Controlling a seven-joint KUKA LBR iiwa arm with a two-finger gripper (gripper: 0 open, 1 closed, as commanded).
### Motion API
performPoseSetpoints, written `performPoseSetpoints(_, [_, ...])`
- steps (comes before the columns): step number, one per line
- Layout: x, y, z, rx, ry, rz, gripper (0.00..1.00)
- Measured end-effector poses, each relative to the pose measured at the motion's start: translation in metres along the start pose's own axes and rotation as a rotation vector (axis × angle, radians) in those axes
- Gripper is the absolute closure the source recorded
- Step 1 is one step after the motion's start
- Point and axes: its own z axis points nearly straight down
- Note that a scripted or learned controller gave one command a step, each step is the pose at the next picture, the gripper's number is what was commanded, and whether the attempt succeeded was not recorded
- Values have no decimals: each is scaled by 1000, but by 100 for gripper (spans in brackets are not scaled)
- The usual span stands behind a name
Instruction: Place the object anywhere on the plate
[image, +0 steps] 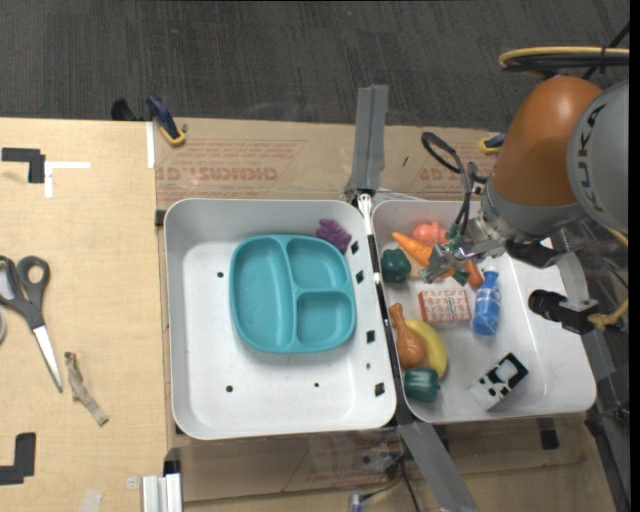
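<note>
A robotics lab bench: left of the claw (452, 256), steel scissors (32, 310) lie on taped plywood (80, 300) beside cardboard sheeting (260, 165).

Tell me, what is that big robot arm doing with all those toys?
The robot arm is reaching down into the right bin, where toy food lies in a pile: a carrot, a banana, a blue bottle and more. Its gripper is low over the carrot end of the pile. The teal plate waits in the left bin, with a purple toy beside it.
</note>
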Motion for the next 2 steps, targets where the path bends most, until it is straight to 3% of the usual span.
performPoseSetpoints(1, [73, 34, 1, 0, 0, 5, 100])
performPoseSetpoints(2, [73, 34, 0, 0, 0, 5, 0])
